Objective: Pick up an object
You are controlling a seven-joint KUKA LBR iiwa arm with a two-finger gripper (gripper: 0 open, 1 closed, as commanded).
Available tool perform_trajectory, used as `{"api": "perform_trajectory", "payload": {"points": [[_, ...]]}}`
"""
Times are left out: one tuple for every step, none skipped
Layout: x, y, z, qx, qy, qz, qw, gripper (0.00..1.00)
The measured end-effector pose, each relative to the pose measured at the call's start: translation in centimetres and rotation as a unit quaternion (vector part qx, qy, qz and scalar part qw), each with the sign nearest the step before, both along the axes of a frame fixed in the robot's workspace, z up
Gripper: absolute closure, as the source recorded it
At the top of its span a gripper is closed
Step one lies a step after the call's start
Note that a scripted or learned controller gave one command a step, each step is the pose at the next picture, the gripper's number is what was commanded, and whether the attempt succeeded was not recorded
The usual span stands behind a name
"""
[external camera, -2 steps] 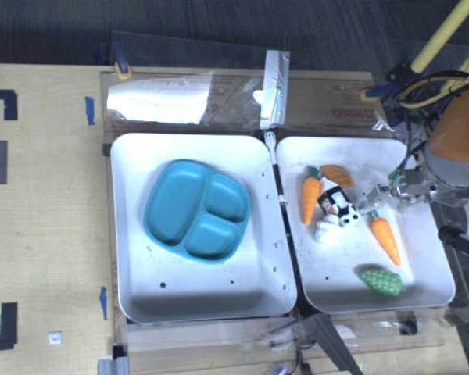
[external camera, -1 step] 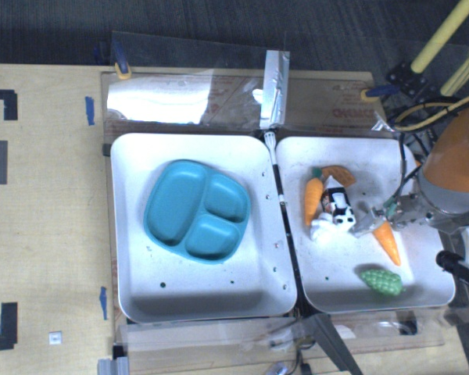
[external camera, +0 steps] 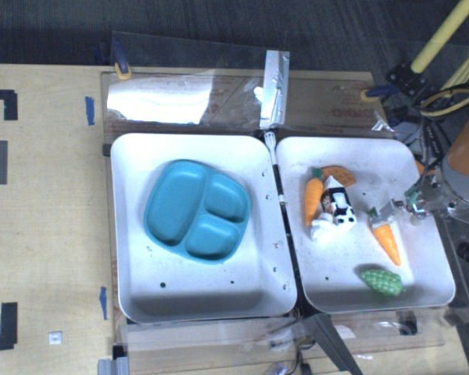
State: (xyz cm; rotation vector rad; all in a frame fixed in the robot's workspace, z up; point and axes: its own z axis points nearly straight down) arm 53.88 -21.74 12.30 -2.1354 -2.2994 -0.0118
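While the hand (external camera: 410, 203) hovers at the three o'clock rim of the right bin (external camera: 442, 287), whether it is spread or pinched I cannot tell. Nothing looks lifted: the nearest carrot (external camera: 388, 242) lies just toward seven o'clock of it, so the pick remains.

You have two bins side by side. The left bin (external camera: 133, 280) holds a divided plate (external camera: 197, 209). The right bin (external camera: 430, 276) holds two carrots (external camera: 313, 200) (external camera: 388, 242), a cow (external camera: 338, 208) between them, and a pod (external camera: 381, 280) near its front.

Orange band (external camera: 463, 151), grey metal gripper (external camera: 399, 209) (small)
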Motion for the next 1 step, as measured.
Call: {"api": "perform_trajectory", "payload": {"points": [[0.04,1.43,-3.53,-0.0006,-0.002,0.012,0.9999,0.00]]}}
